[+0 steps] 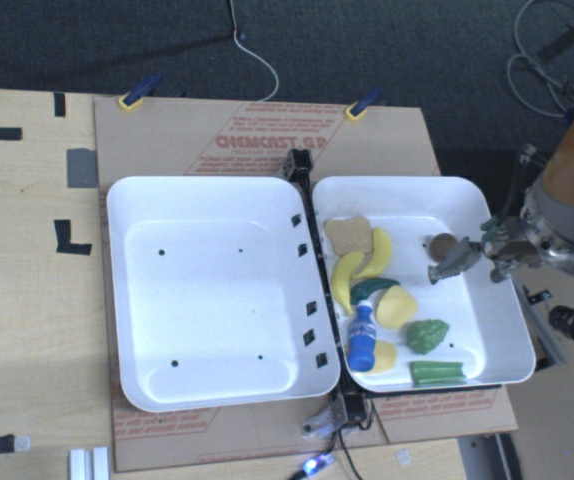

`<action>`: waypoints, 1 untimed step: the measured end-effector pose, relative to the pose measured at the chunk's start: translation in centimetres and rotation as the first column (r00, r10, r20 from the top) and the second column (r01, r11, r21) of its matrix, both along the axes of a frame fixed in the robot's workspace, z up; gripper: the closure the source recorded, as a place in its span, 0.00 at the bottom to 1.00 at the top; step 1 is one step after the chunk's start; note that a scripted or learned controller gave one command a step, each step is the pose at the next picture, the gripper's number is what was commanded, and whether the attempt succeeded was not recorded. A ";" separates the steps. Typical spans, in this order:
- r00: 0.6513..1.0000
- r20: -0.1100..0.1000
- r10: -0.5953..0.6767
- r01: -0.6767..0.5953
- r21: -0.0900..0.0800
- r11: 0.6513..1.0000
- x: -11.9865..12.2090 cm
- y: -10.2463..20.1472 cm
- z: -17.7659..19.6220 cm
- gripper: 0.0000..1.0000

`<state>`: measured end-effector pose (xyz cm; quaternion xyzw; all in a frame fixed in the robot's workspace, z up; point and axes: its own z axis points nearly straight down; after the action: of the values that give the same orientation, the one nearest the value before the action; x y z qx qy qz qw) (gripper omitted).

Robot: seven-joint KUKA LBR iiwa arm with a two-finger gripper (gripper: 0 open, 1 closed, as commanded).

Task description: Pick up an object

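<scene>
The right bin (487, 218) holds several toy foods along its left side: a tan bread slice (348, 234), a yellow banana (365, 264), a teal piece (373, 288), a yellow lemon (398, 307), a blue bottle (362, 337), a green leafy piece (426, 335) and a green cucumber (436, 372). My gripper (451, 258) hangs over the right half of this bin, to the right of the banana and above the lemon. A small brownish shape (442, 242) sits right at its tip; I cannot tell whether it is a held object or part of the gripper.
The left bin (127, 268) lies beside the right one, with a black hinge strip (309, 268) between them. Both rest on a cardboard sheet (257, 138) on the wooden bench. The arm (547, 238) enters from the right edge. A white cable (252, 53) runs at the back.
</scene>
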<state>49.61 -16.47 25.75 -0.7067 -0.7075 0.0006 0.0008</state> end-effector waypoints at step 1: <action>1.000 -0.015 0.001 -0.001 0.005 1.000 -1.7 1.9 -12.8 0.00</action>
<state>47.95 -14.54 12.92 -0.7064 -0.7077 0.0040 0.0079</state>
